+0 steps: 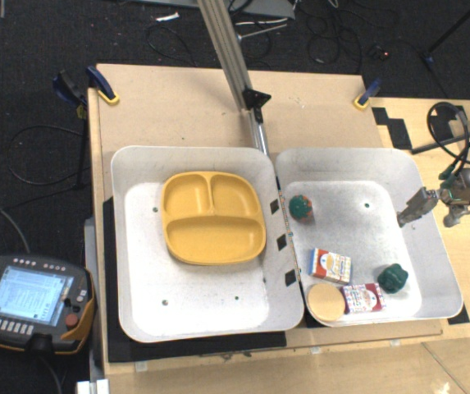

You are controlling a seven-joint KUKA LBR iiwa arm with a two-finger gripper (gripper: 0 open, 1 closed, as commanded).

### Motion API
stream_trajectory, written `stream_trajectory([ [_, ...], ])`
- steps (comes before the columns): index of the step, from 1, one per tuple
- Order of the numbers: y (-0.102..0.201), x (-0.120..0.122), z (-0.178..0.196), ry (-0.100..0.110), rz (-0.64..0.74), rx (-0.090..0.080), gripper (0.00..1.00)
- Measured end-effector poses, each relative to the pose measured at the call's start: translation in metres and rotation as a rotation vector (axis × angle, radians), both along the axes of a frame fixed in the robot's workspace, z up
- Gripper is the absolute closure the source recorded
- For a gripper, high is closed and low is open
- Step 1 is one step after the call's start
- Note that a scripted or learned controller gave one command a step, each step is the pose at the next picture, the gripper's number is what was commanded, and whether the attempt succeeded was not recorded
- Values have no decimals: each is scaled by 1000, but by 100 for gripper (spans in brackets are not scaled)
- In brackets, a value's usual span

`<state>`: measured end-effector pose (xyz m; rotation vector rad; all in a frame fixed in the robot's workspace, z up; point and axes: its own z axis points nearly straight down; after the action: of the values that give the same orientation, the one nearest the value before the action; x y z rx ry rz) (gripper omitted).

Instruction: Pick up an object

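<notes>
The right bin (358, 171) holds several small objects. A small green ball with a red patch (300, 208) lies near its left wall. A white and orange carton (330, 265) rests lower down, with a tan round disc (326, 301) and a red and white box (362, 299) at the front edge. A dark green lump (393, 278) sits at the front right. My gripper (413, 208) reaches in over the bin's right wall, up and to the right of the green lump, apart from every object. Nothing hangs from it.
The left bin (136, 245) carries a yellow divided plate (213, 218). A metal pole (228, 43) slants down to the divider between the bins. A teach pendant (29, 302) lies off the bench at the lower left. Cables hang at the right.
</notes>
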<state>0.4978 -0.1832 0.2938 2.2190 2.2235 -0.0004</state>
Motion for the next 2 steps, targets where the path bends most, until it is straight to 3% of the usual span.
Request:
stream_trajectory([
  [1, 0, 0, 0, 0, -1, 0, 0],
  [2, 0, 0, -64, 7, -2, 2, 0],
])
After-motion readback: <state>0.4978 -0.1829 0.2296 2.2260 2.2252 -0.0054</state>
